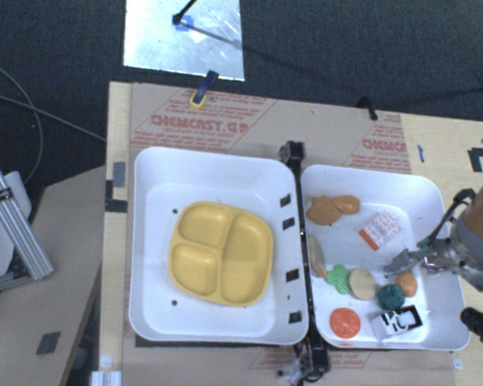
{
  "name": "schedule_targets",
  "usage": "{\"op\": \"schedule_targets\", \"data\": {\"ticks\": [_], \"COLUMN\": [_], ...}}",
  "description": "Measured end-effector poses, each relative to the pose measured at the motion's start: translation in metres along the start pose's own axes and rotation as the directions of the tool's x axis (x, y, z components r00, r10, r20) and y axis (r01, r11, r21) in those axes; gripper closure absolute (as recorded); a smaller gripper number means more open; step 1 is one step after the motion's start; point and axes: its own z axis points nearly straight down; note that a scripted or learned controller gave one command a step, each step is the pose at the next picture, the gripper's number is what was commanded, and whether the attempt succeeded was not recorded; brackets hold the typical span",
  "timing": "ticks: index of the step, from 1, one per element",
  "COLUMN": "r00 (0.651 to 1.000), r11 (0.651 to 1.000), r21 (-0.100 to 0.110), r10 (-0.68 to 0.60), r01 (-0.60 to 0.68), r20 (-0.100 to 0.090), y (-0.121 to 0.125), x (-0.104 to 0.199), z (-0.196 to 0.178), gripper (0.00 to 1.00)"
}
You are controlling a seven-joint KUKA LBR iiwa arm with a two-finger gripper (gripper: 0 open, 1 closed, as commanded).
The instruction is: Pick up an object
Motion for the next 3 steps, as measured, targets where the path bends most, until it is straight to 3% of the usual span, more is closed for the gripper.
{"op": "schedule_targets", "data": {"ticks": [1,2,3], "r00": [1.0,1.0,1.0], "r11": [1.0,1.0,1.0], "r21": [0.005,-0.007,-0.003], "r10": [0.003,-0.008,-0.004], "r01": [-0.003,0.008,0.004], "r20": [-0.002,0.001,0.001], "y": [-0.029,0.058,0.054], "x": [0.0,0.022,0.02], "z": [0.036,0.033,0.022], "gripper": [0.0,0.0,1.0]}}
